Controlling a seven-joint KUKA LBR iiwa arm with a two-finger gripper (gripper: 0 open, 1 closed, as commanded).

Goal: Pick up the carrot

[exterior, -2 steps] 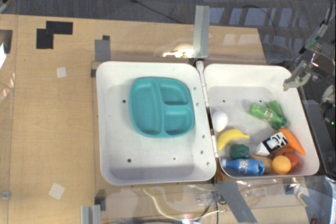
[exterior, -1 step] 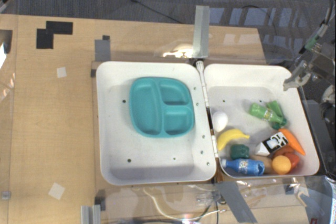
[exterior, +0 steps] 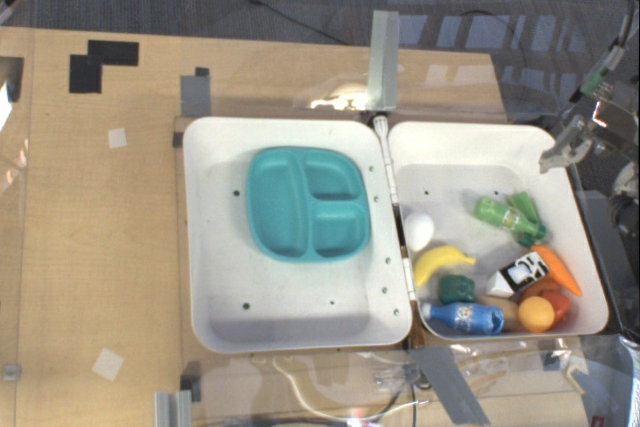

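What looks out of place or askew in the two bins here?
Nothing is spilled or damaged. All loose items crowd the right bin's near corner, the carrot wedged among them by the wall. The teal tray lies alone in the left bin.

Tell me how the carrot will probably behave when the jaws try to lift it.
The carrot looks like a stiff, smooth toy, so it may slip. Its tapered shape could roll or twist. It lies crowded against the black-and-white block and orange ball, which may get nudged.
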